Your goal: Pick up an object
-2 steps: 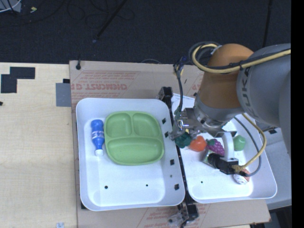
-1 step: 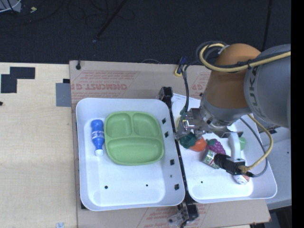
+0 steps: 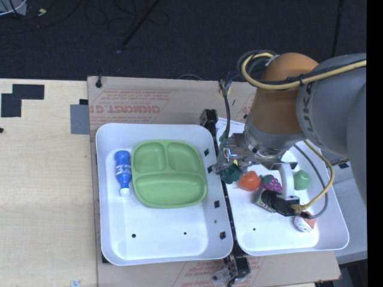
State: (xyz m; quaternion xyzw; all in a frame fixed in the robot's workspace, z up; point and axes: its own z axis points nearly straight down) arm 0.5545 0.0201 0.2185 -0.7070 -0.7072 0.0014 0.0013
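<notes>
My gripper (image 3: 230, 160) hangs over the left edge of the right bin (image 3: 281, 244), under the grey arm with its orange band. Directly at its tip lies a small dark green object (image 3: 229, 174), touching or nearly touching it; I cannot tell whether it is gripped. Just right of that sit an orange-red object (image 3: 249, 180), a purple bunch of grapes (image 3: 272, 183) and a light green object (image 3: 301, 179). A white and red object (image 3: 304, 223) lies nearer the bin's front right.
The left bin (image 3: 155, 238) holds a green divided plate (image 3: 169, 173) and a blue bottle (image 3: 122, 171) lying along its left side. The dividing wall between the bins runs right beside the gripper. The arm hides the back of the right bin.
</notes>
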